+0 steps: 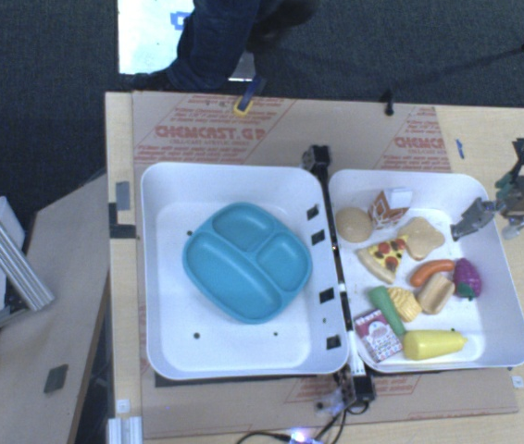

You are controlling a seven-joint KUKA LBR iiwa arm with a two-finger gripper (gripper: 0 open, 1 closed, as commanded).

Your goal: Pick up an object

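Over the right bin's [512, 326] far right rim, my pincer [475, 218] hangs, grip state unclear; nothing lifted, toy food [408, 280] untouched.

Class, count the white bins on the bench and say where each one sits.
2. The left bin holds a blue plate. The right bin sits beside it, holding the toy foods. None seems hidden.
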